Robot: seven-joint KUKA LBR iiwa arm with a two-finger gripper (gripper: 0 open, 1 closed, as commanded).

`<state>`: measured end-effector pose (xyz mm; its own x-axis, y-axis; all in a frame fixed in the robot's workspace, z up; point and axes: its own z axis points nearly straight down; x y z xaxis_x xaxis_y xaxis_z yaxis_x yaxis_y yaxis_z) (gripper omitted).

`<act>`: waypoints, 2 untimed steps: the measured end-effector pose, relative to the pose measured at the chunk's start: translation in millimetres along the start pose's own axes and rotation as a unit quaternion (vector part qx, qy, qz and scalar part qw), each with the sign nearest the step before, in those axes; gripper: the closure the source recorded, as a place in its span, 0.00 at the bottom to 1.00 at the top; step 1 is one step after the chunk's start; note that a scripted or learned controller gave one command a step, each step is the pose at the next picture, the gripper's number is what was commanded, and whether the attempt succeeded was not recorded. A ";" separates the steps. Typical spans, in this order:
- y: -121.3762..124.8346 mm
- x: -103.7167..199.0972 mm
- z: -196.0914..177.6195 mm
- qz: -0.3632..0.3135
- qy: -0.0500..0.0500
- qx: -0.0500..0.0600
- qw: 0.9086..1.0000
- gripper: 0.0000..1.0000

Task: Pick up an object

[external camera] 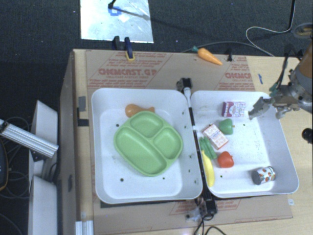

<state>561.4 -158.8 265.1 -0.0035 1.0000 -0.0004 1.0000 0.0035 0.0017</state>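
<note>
One can [264,175], one tomato [225,159]; hand [268,108] seemingly open above right bin [283,151], holding nothing.

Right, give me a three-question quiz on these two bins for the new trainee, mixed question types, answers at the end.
1. True or false: the green plate lies in the left bin.
2. Which lies nearest the front right corner of the right bin? A) the purple carton B) the can C) the banana
3. Fill in: the carrot lies outside both bins, on the ____ behind them.

Key: 1 true. 2 B. 3 cardboard. Note that the tool hangs over the right bin's back right part, near the purple carton, with nothing seen between its fingers.
</note>
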 end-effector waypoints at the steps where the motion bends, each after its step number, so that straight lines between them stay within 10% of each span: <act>1: 56.2 -0.4 150.4 0.000 0.000 0.001 1.000 0.00; 2: 89.2 -1.6 180.8 -0.001 0.000 0.000 1.000 0.00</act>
<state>650.9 -160.2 84.5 -0.0060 1.0000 -0.0002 1.0000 0.0060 0.0016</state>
